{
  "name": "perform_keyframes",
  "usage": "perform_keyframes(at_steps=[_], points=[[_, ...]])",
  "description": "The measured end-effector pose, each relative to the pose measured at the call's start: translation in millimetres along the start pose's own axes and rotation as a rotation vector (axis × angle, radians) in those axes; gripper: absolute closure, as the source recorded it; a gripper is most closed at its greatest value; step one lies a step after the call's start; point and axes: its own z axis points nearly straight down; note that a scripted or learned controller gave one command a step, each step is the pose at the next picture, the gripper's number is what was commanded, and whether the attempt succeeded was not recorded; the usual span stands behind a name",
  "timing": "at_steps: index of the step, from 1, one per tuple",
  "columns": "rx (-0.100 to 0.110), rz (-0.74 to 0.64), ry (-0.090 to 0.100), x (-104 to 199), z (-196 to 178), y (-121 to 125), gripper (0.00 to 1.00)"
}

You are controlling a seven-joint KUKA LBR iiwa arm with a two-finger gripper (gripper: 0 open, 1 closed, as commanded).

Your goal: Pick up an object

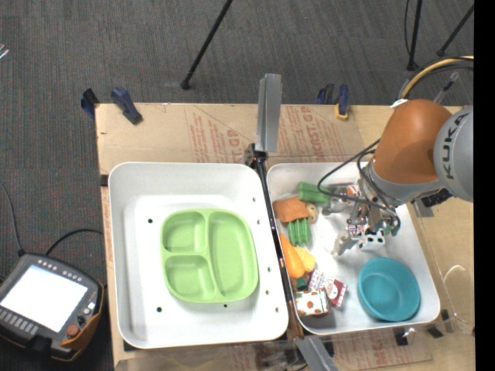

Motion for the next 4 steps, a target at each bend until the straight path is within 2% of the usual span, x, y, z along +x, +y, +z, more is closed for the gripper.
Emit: perform_keyframes(at_steps=[1,2,3,4], points=[[0.003,-0.044,-0.010,66,-6,-61,0.00],[0.001,-0.094,-0.007,120,-4,-66,0.00],[0.002,-0.215,-0.007,119,-4,-57,0.00],[0.002,-0.347,-0.006,112,-4,-23,0.00]])
